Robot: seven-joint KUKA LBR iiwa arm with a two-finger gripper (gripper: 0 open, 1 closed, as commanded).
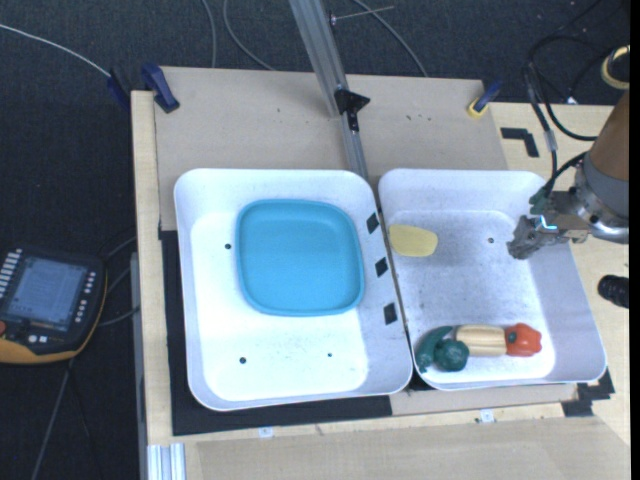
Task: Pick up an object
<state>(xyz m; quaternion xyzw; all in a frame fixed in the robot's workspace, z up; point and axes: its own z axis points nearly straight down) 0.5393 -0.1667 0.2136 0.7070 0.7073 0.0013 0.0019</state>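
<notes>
The grey arm with the orange band point(612, 158) entered from the right edge of the camera view, and most of it was cut off there. Its two-finger gripper point(527, 238) hung over the right side of the right shallow white bin point(560, 298), near the bin's right wall. The gripper looked dark and small from above, and I could not tell how its jaws stood or whether anything was between them.

In the right bin, a small flat pale yellow object point(413, 240) lay near the upper left corner, close to the wall between the two bins; its exact shape was hard to make out. Along the lower wall lay a row of three pieces that touched one another: a dark green rounded piece point(443, 352) on the left, a tan wooden cylinder point(481, 340) in the middle, and a red rounded piece point(523, 340) on the right. I could not tell if they were one toy or separate things. All of these lay well apart from the gripper.

In the left shallow white bin point(200, 268) a square light blue plastic plate point(300, 257) with rounded corners rested in the upper middle part.

A metal rail point(320, 38) ran from the top of the view down to the gap between the bins. A handheld control pad with a screen point(45, 300) lay on the dark floor at the left.
</notes>
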